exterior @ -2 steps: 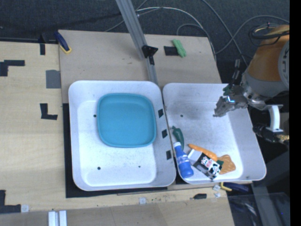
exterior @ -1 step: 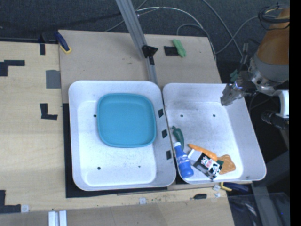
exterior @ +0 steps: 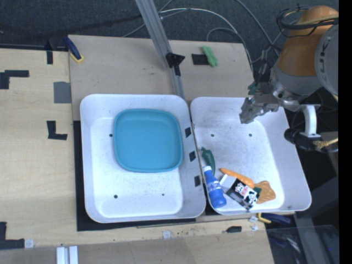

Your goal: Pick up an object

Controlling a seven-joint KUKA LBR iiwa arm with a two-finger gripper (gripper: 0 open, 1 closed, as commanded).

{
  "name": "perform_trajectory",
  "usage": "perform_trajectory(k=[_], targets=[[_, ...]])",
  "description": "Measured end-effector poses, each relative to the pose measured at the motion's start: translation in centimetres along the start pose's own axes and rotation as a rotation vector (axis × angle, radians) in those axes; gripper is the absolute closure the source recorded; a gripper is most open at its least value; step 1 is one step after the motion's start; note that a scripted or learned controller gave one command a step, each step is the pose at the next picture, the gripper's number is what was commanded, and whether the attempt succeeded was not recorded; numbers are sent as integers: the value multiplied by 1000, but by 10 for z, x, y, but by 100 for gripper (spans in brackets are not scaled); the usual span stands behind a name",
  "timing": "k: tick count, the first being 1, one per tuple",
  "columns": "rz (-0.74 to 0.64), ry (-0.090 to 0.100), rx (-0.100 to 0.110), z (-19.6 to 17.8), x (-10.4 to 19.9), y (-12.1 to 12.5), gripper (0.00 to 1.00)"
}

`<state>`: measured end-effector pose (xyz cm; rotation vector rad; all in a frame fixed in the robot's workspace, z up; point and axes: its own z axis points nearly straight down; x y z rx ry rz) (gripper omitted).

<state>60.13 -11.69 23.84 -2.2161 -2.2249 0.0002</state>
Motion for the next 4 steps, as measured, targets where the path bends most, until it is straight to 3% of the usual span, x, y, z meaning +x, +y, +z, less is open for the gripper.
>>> perform_trajectory(k=[1, 4], targets=[[-1, 0, -1, -3, 61, 11, 100], [0, 0, -1, -7, 200, 56, 100]])
